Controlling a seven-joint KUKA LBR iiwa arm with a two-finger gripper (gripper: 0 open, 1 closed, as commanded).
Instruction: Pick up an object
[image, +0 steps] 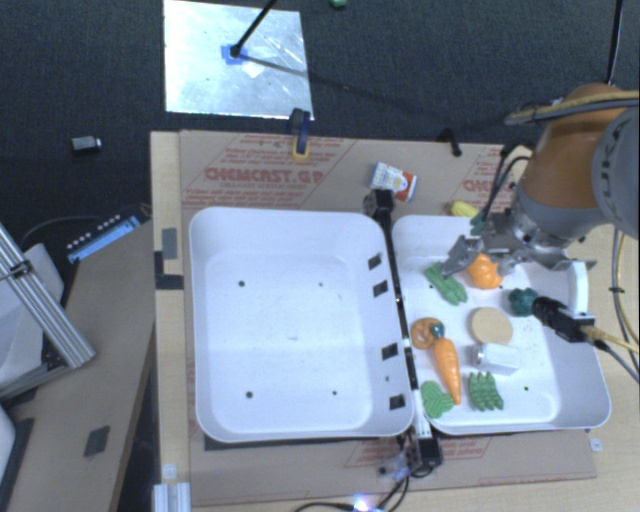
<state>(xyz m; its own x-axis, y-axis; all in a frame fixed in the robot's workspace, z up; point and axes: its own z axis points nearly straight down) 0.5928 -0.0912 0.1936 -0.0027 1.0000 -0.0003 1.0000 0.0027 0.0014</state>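
The right bin (575, 400) holds several toy foods. A small round orange fruit (485, 273) lies near its back. My gripper (484, 260) hangs right over that fruit, open, with one grey finger (461, 253) on its left and the other on its right. The fruit rests on the bin floor. A green pod (446, 284) lies just left of it and a dark teal piece (521, 299) just right. Nearer the front are a tan disc (491, 325), a white cylinder (497, 357), a carrot (448, 366) and a brown-orange ball (428, 331).
Two green leafy pieces (486, 391) (436, 400) lie at the right bin's front. The left bin (215, 300) stands beside it, past a black divider (398, 300). A yellow piece (462, 209) and a white-red packet (394, 180) lie on the cardboard behind the bins.
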